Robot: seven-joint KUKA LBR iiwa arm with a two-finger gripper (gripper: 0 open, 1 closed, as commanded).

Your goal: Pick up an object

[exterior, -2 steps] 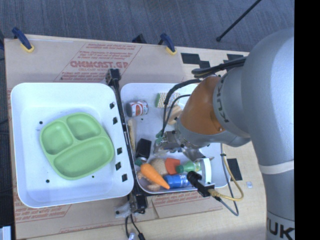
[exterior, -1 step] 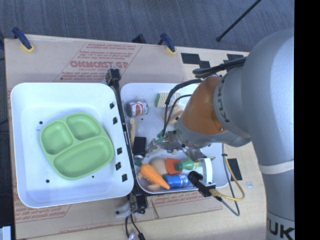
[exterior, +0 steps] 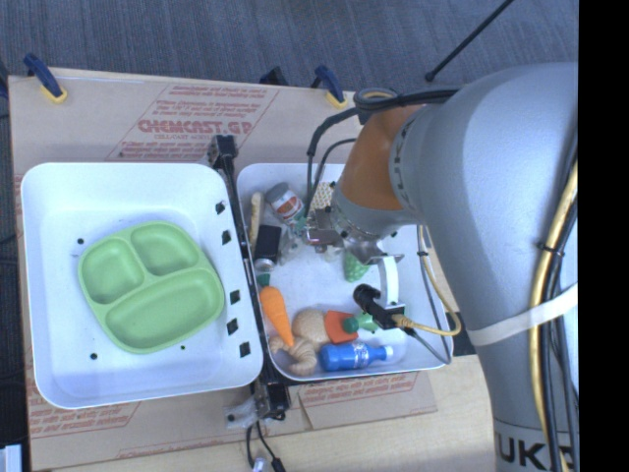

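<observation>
Camera view: arm hides right bin's far corner.

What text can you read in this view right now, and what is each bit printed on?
"CHEMCAST GP": red print on the brown protective sheet behind the bins; smaller lines beneath are too blurred to read.
"UK": partial white lettering on the arm's base, cut off at the frame edge.
Label on the small can: unreadable.

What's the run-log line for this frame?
arm: over right white bin | gripper: low among clutter, grasp unconfirmed | green three-compartment plastic plate: left white bin | blue plastic bottle: near edge
</observation>
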